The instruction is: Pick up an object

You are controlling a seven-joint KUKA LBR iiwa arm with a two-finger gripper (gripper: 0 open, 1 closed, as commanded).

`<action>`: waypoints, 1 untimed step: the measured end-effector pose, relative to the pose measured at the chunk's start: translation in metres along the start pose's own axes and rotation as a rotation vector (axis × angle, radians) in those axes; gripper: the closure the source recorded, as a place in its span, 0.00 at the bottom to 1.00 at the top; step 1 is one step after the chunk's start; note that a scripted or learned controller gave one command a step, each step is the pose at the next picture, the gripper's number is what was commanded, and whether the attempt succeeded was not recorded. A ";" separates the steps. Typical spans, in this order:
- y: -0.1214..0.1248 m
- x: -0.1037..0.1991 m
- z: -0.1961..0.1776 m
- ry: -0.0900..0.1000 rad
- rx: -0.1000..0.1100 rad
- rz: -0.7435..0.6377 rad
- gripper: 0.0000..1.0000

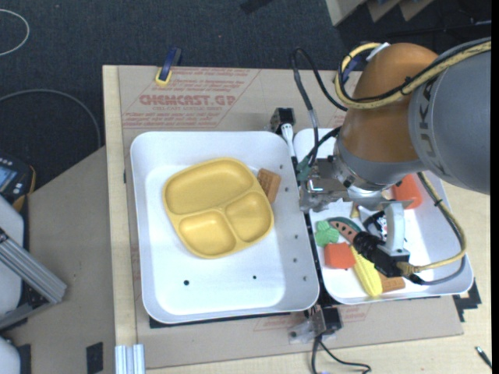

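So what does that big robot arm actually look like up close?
The arm is bulky, rounded and grey, with a glossy orange band above the wrist. Yellow and black cables loop over it. Below sits a metallic wrist and gripper.

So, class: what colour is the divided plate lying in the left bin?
Yellow. The divided plate shows best in the camera view, in the left bin.
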State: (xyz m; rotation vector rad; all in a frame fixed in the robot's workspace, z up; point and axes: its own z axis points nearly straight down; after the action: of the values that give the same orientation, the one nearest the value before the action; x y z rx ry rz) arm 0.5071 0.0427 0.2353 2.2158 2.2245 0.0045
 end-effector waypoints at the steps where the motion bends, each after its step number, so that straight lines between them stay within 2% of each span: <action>1: -0.007 0.002 0.013 0.000 0.006 0.005 1.00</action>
State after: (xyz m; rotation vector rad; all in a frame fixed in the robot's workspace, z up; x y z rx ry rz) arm 0.4997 0.0443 0.2220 2.2240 2.2224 -0.0029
